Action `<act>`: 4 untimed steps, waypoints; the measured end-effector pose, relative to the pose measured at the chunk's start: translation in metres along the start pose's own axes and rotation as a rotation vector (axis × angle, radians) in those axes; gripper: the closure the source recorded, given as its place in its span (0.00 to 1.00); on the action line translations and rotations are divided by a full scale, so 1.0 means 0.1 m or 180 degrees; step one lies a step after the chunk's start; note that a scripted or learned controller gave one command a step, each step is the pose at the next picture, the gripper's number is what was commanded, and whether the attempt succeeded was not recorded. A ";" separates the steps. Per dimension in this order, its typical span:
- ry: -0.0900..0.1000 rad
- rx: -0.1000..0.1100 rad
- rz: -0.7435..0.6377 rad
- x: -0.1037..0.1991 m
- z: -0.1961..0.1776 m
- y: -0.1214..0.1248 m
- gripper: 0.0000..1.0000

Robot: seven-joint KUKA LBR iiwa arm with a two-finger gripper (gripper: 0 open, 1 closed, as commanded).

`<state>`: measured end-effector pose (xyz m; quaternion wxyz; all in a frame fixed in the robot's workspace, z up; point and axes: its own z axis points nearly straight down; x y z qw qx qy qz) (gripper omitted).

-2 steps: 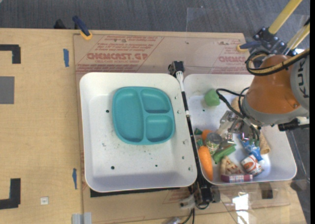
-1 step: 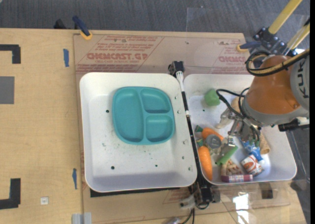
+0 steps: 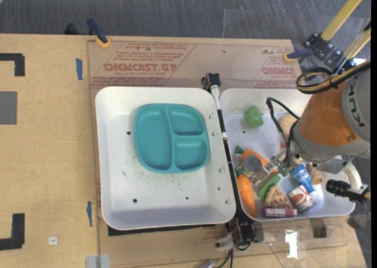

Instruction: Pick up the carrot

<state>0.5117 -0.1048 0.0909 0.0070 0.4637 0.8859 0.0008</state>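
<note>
Currently gripper (image 3: 272,169) low over right bin (image 3: 268,103) clutter, grip state unclear. Carrot (image 3: 246,195) lies along left wall; approach lengthwise, avoid neighbouring green toy (image 3: 266,185).

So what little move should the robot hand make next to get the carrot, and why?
Probably slide a little toward the left bin and lower over the carrot. The gripper sits among the toys in the right bin, just up and to the right of the carrot, which lies along the bin's left wall with nothing visibly gripping it.
</note>
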 end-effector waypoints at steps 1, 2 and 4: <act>0.0015 -0.0012 0.1036 -0.02 0.01 0.06 0.00; 0.0016 0.0009 0.2156 -1.20 0.04 0.10 0.00; 0.0025 0.0029 0.2725 -0.49 -0.66 0.44 1.00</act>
